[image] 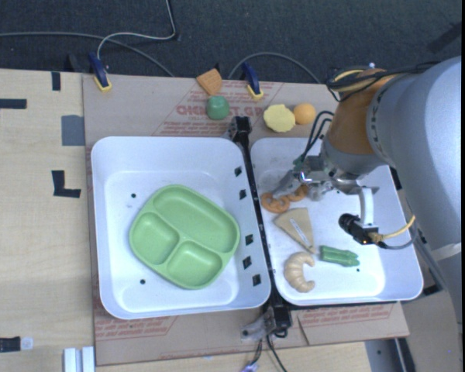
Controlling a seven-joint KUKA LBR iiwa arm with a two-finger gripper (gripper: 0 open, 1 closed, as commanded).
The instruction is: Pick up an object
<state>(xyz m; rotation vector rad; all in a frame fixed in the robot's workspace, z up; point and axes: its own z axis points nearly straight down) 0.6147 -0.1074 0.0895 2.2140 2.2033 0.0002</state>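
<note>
My gripper (293,191) hangs low in the right bin (395,285), near its back left part, and looks open. One grey finger (279,186) slants to the left and reaches just over a brown pretzel (277,203), which lies on the bin floor partly under the fingertips. Nothing is held between the fingers. In front of the pretzel lies a tan wedge (295,228). A pale croissant (299,272) and a green pod (339,256) lie nearer the bin's front.
The left bin (112,169) holds a green divided plate (184,235). Behind the bins on the cardboard sit an orange wedge (210,80), a green ball (217,108), a yellow lemon (279,118) and a small orange (304,114). A black divider (252,208) separates the bins.
</note>
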